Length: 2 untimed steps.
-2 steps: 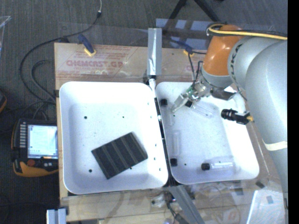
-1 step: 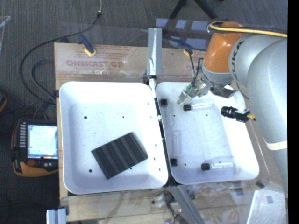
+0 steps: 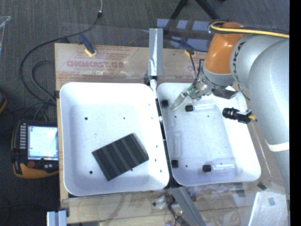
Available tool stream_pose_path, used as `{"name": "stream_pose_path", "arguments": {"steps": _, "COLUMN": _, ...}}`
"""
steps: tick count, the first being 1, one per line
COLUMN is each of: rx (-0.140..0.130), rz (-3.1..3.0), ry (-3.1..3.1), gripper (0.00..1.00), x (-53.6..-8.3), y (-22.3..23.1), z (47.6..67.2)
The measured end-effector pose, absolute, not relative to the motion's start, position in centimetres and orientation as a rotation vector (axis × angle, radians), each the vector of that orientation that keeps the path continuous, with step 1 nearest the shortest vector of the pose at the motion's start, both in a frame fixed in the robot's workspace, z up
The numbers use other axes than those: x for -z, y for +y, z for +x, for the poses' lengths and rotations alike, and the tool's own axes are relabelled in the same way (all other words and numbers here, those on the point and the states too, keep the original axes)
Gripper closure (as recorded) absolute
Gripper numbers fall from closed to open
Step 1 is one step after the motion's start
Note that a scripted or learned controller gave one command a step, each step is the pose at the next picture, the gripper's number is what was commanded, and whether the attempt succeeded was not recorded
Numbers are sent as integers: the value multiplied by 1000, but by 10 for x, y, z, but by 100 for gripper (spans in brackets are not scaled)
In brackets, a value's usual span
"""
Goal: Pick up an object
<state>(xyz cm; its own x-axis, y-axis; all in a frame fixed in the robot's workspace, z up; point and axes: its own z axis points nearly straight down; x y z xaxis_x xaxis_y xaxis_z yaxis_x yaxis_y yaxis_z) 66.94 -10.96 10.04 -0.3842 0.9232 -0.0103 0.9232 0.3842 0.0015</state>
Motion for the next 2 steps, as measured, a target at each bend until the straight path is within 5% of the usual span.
{"name": "stream_pose_path", "arguments": {"steps": 1, "rx": -9, "rz": 1739, "ry": 2627, "gripper": 0, "x": -90, "y": -152, "z": 670}}
{"name": "stream_pose_path", "arguments": {"steps": 2, "rx": -2, "rz": 1686, "ry": 2638, "gripper": 0, "x": -90, "y": -111, "z": 648}}
